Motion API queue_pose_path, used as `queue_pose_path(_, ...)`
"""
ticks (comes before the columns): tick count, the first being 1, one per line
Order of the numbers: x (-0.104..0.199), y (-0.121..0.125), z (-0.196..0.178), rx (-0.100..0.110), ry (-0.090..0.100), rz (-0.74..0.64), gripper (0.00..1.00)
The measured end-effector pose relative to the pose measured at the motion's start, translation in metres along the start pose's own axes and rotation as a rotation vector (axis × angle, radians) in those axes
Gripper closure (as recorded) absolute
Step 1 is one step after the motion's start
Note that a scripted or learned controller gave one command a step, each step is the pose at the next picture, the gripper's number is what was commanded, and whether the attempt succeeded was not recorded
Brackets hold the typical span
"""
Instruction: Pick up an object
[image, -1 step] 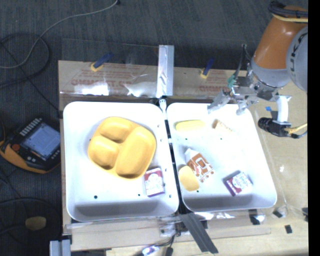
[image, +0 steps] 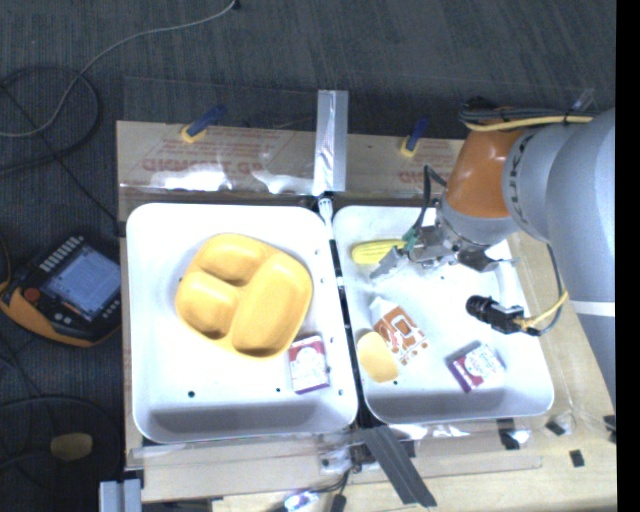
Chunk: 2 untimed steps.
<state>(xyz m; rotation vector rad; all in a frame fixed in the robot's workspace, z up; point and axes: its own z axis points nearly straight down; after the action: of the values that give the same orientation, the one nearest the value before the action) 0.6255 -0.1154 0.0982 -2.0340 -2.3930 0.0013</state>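
My gripper (image: 396, 257) hangs low over the back left part of the right bin (image: 530, 395), reaching in from the right below the orange band. Its tip is right beside a small yellow ridged object (image: 372, 249) lying near the bin's back left corner; I cannot tell whether they touch. Further forward in the same bin lie a white and orange packet (image: 400, 331), a pale yellow round piece (image: 378, 358) and a small purple and white packet (image: 475, 365).
The left bin (image: 150, 400) holds a large yellow lumpy shape (image: 243, 291) and a small purple and white box (image: 308, 363) at its front right. A black connector on a cable (image: 493, 311) hangs over the right bin. A handheld pendant (image: 70, 290) lies left of the bench.
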Motion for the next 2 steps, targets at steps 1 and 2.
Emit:
queue_pose_path(1, 0.021, -0.108, 0.007, -0.012, -0.003, 0.006, 0.00)
queue_pose_path(2, 0.036, -0.131, 0.007, -0.023, -0.010, 0.020, 0.00)
